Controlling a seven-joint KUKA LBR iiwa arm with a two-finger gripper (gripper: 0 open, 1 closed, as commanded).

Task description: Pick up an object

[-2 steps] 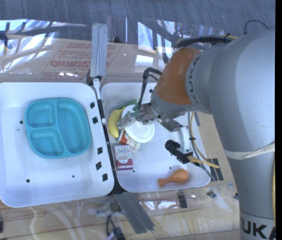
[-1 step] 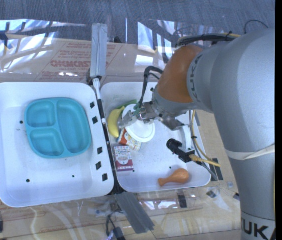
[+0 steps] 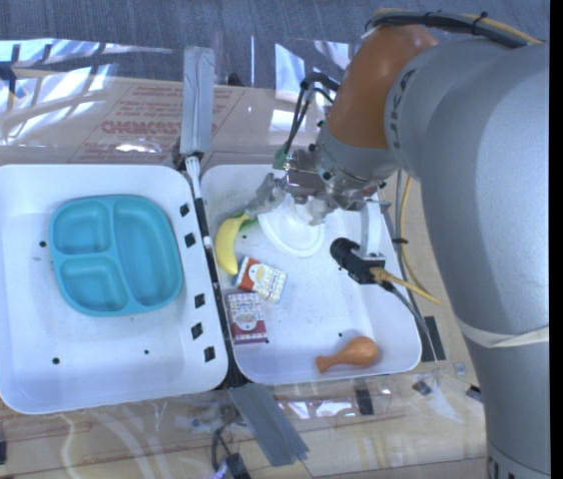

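Observation:
My gripper (image 3: 291,200) hangs low over the back of the right bin (image 3: 401,312), right above a white round cup-like object (image 3: 293,236). Just left of it a yellow banana (image 3: 227,244) lies against the bin's left wall. In front of these lie a small red and white carton (image 3: 263,279) and a red labelled packet (image 3: 248,317). A brown toy drumstick (image 3: 349,353) rests near the bin's front edge. The gripper's body hides the top of the white object.
A blue divided plate (image 3: 117,253) lies in the left bin (image 3: 12,357). A black fitting with a yellow cable (image 3: 359,261) hangs off the arm over the right bin. The large grey arm covers the bench's right side.

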